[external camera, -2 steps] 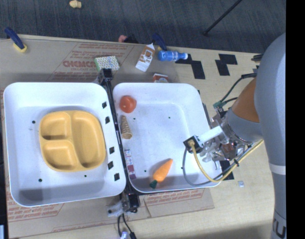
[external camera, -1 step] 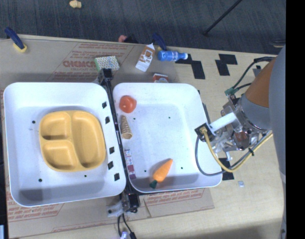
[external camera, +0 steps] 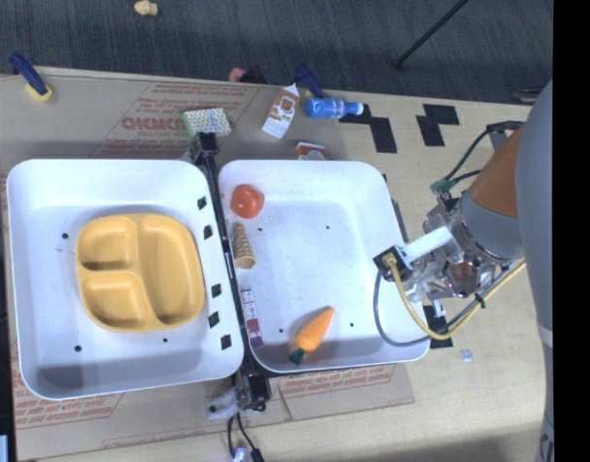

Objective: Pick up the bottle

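Note:
A small blue bottle [external camera: 325, 108] with a clear cap end lies on its side on the bench, behind the right bin [external camera: 371, 176] and outside it. My gripper [external camera: 439, 279] hangs over the right bin's right rim, far in front of and to the right of the bottle. It is wrapped in yellow and black cables. Nothing shows in its grasp.
The right bin holds a red tomato [external camera: 246, 200], a brown cone-shaped toy [external camera: 243, 245] and a carrot [external camera: 313, 331]. A yellow divided plate [external camera: 141, 269] lies in the left bin [external camera: 30, 191]. A small carton [external camera: 281, 112] and a green sponge [external camera: 207, 120] lie near the bottle.

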Motion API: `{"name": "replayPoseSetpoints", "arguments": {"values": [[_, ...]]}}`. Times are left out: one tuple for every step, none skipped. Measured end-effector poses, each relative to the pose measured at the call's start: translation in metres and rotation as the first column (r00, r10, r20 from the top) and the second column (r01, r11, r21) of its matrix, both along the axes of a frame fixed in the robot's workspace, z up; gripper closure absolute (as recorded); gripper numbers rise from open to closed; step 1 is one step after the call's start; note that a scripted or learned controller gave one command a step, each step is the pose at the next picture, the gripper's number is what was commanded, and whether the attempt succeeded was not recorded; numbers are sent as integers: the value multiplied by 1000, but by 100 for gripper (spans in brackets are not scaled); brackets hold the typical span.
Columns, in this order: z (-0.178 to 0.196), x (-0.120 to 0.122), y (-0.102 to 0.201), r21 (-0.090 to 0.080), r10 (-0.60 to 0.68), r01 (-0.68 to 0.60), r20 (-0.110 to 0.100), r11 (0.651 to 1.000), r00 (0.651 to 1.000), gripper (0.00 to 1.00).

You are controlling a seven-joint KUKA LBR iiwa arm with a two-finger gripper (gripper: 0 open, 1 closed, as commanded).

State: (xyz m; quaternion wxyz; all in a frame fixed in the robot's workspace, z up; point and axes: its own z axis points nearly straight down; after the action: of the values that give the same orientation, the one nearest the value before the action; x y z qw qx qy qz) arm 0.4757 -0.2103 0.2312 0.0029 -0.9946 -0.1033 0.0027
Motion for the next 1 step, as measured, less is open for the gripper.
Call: {"name": "replayPoseSetpoints", "arguments": {"values": [[-5, 0, 0, 1, 1, -1, -1, 1000, 1000, 100]]}}
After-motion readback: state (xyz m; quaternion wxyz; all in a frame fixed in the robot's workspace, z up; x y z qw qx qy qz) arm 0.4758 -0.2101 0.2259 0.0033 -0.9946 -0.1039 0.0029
